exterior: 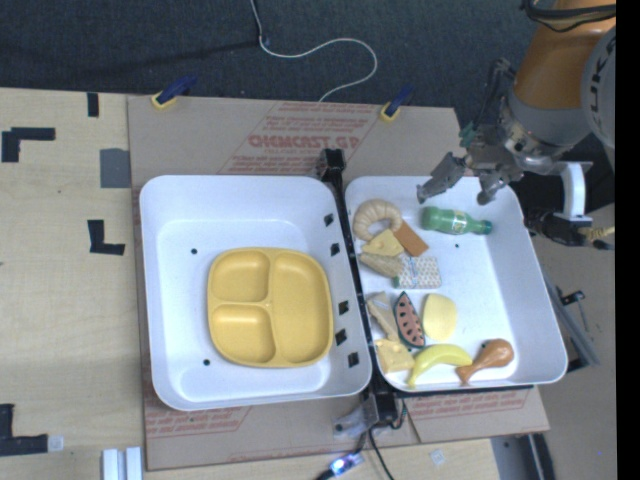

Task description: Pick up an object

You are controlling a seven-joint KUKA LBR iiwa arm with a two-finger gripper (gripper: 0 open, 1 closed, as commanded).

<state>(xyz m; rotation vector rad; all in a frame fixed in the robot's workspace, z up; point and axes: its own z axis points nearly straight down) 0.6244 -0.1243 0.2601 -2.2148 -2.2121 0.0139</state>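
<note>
The right bin (525, 268) holds several toy foods. A green bottle (455, 221) lies on its side near the bin's far edge. A croissant (377, 215), an orange wedge (409, 240), a speckled block (419, 272), a watermelon slice (407, 319), a pale lemon piece (439, 316), a banana (434, 359) and a drumstick (487, 356) lie below it. My gripper (463, 180) hangs above the bin's far edge, just over the green bottle, open with nothing between its fingers.
The left bin (170, 218) holds a yellow divided plate (270, 306). A cable (320, 53) snakes across the dark floor at the back. Blue-and-yellow clamps (175, 91) pin the cardboard sheet under the bins.
</note>
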